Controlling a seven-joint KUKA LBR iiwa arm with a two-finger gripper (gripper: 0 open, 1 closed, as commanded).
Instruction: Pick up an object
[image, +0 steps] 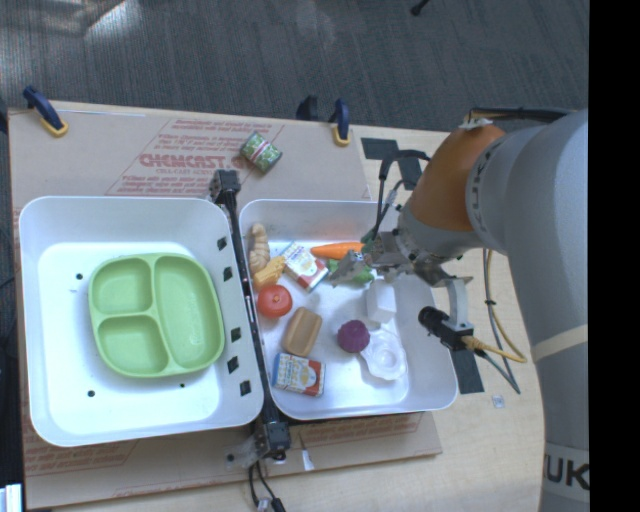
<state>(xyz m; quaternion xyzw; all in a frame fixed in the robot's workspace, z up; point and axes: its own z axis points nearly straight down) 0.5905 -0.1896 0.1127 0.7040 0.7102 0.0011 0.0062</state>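
Gripper (372, 262): low inside the right-hand shallow white bin (432, 392), at its upper right part; whether it is spread or pinched together cannot be told, since the wrist hides it.
Arm: grey KUKA arm with an orange band (450, 180), reaching in over the right rim of that bin.
Nearest things to the gripper: a small dark green object (352, 268) just left of it, an orange carrot-shaped toy (336, 249) just above that, and a pale translucent piece (380, 300) just below.
Other candidates in the right bin: a red round tomato-like toy (274, 301), a tan bread-like block (302, 331), a purple round ball (353, 336), a small printed carton (298, 374) near the bin's lower wall, a white fried-egg-shaped toy (385, 360), a red and white printed packet (303, 265), and a yellowish stick-shaped item (262, 255) by the bin's left wall.
Left bin: a light green divided plastic plate (155, 313) lies in the left-hand shallow white bin (40, 410).
Outside the bins: a small green printed can (261, 151) lies on the cardboard-covered surface (120, 140) above the right bin.
Progress: judged as the reach-and-grasp stage; nothing is seen lifted off the bin floor.
Left to do: a firm grip on one thing, likely the green object or the carrot, then a lift clear of the right bin.
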